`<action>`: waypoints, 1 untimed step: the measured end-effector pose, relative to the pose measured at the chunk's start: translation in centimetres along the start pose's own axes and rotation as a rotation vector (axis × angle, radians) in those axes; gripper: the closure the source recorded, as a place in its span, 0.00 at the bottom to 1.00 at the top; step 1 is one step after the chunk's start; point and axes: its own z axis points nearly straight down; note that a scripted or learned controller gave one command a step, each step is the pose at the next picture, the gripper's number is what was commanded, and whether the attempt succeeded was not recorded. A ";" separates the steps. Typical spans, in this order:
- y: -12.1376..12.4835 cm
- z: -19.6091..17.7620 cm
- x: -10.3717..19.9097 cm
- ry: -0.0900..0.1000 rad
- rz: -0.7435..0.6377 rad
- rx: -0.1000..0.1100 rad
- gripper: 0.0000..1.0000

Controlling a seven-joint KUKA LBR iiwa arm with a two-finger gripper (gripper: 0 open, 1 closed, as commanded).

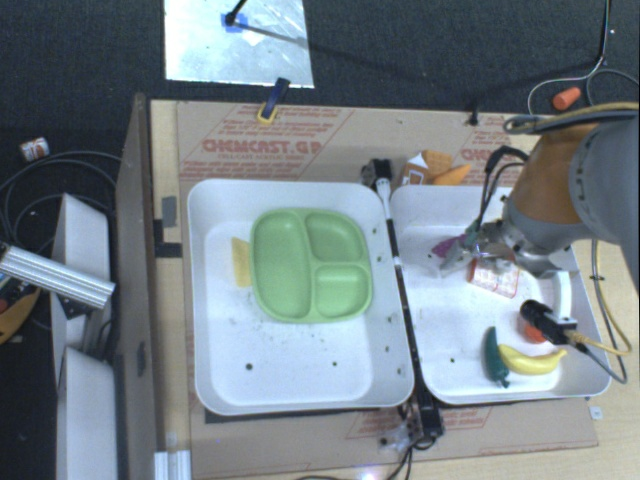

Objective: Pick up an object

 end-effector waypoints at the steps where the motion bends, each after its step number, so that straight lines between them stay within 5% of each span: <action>1: -2.8 -0.1 -0.3 -0.001 -0.001 -0.008 0.00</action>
